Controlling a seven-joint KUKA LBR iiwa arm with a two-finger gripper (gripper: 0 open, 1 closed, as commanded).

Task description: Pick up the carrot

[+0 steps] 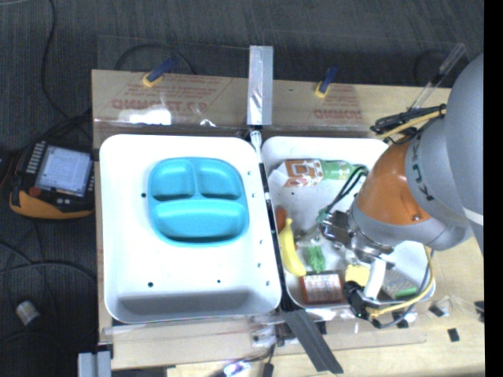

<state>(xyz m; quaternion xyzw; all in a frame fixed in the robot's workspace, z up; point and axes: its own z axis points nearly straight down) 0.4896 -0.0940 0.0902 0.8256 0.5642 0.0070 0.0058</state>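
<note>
Grey and bulky, the arm rises closest to the lens, entering from the right, and its orange band hangs over the right half of the right bin. On the tabletop the left bin sits just beside it, carrying a blue divided plate.

Below the wrist, the claw is low among the clutter near the middle of the right bin. The wrist body and cables hide most of it, so I cannot tell whether it is open or closed, and nothing is visibly gripped.

A bottle with a green and orange label lies along the far wall, and a yellow banana curves along the left wall.

What I take for the carrot is a small orange-red sliver against that same left wall, just above the banana's upper end and touching or nearly touching it. It lies to the claw's left in this view and slightly farther up, with clutter between. Its long axis seems to run along the wall, though too little shows to be sure.

In my judgement, the coming move turns on a sideways shift toward that wall, where room to close is tight.
</note>
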